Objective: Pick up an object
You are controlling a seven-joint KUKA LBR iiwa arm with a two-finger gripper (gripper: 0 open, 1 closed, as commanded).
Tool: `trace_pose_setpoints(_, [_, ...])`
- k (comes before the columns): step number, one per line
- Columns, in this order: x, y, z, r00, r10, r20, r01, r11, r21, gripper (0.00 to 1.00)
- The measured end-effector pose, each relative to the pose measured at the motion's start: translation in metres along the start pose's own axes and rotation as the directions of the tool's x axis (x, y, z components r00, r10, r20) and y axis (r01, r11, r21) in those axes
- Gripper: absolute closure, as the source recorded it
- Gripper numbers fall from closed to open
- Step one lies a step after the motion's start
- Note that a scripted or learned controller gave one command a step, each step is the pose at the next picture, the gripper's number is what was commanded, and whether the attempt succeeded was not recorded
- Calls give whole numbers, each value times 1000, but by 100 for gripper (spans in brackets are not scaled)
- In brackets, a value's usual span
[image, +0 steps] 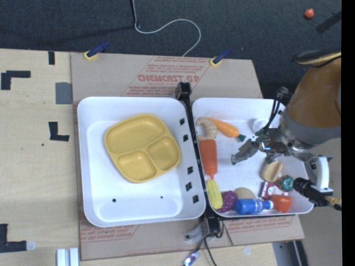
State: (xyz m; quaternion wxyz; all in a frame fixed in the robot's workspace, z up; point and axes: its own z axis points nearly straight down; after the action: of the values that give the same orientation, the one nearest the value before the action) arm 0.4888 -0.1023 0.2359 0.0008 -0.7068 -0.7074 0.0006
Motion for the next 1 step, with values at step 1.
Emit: trace_pose_setpoints(1, [0, 0, -10, 1000, -1, 0, 1, 1000, 1, 100])
